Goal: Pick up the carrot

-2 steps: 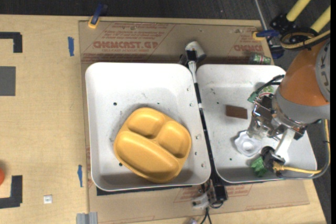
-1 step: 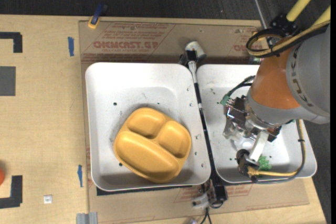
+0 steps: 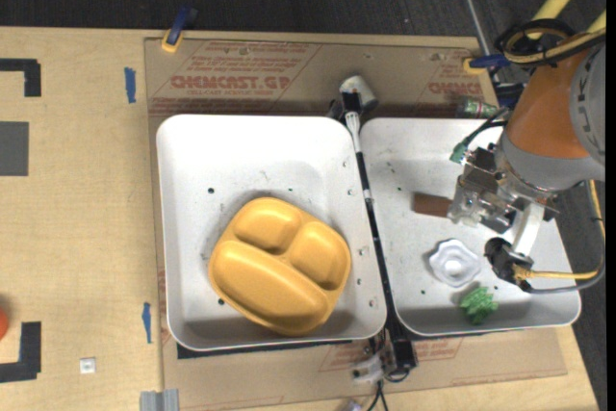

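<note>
- You cannot place the carrot with certainty. The nearest guess is the green piece (image 3: 478,301) at 5 o'clock in the right bin (image 3: 404,144), perhaps a leafy top; the rest may be under the arm.
- The gripper (image 3: 481,202) hangs at 3 o'clock in that bin. You cannot tell whether the claw is apart or together.
- A brown piece (image 3: 429,204) lies just beside it at 9 o'clock and a white lump (image 3: 452,263) at 6 o'clock, so a descent here likely grabs the wrong thing.
- The green piece sits near the bin wall, which could block the claw.
</note>
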Motion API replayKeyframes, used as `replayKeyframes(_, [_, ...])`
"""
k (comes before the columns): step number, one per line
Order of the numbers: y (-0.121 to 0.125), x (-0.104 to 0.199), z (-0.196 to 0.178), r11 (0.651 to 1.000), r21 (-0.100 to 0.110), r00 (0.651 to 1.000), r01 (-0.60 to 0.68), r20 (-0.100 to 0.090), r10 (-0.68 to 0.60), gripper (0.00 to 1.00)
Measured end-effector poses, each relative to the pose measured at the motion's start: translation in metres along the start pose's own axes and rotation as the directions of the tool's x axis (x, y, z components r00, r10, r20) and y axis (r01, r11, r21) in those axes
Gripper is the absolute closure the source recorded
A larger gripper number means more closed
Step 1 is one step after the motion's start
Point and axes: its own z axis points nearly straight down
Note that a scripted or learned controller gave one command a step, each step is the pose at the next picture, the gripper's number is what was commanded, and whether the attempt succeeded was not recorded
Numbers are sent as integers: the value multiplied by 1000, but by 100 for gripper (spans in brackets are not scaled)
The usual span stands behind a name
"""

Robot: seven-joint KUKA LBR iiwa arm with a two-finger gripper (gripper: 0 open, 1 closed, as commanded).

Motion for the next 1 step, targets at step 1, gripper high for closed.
replayKeyframes(1, [-61, 32, 0, 994, 4, 994, 110, -1, -110, 100])
